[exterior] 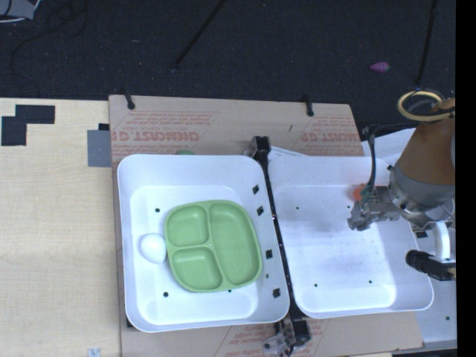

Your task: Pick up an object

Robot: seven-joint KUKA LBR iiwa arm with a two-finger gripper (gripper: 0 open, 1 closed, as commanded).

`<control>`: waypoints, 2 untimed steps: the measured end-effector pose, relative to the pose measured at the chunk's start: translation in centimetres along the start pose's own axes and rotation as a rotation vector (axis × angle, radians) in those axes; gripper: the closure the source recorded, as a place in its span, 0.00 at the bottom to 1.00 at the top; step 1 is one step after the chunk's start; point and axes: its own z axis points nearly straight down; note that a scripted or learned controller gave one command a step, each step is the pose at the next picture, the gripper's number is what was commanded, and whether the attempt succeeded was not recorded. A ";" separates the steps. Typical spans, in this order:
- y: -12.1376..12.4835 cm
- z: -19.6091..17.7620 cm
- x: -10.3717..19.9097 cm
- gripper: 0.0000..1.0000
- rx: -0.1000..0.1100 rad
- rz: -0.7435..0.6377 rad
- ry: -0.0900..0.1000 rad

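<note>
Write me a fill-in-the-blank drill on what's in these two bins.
1. The green tray has ___ compartments.
2. The white ball lies in the ___ bin, touching the tray.
3. The gripper hangs over the ___ bin.

Missing words: three; left; right

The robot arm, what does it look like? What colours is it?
The arm comes in from the right. It has a big orange-brown band near the top and a smooth grey ring below that. At its end sits the gripper, a small grey metal piece with dark bits and a tiny orange-red spot beside it. A thin dark cable runs up behind it, and a yellowish loop sits above the arm.
</note>
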 end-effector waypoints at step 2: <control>0.8 -10.5 -0.5 1.00 -0.003 -0.007 -0.001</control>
